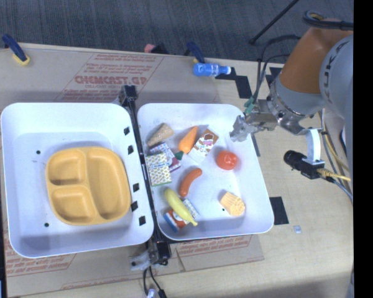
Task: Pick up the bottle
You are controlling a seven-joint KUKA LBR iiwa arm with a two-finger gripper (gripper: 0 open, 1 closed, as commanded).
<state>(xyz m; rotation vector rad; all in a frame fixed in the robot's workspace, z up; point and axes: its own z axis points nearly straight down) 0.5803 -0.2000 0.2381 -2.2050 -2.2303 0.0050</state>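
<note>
We can't tell the gripper state at the right bin rim, w/ the bottle well apart beyond it, up and leftward on the bench outside both bins, long axis approx. left-right.

1. The arm enters from the right of the camera view, its grey body curving down toward the left.
2. The orange band sits just above the wrist, which carries cables and a black fitting below it.
3. The tool hangs at the wrist's left end, small and grey, too blurred to read in detail.
</note>
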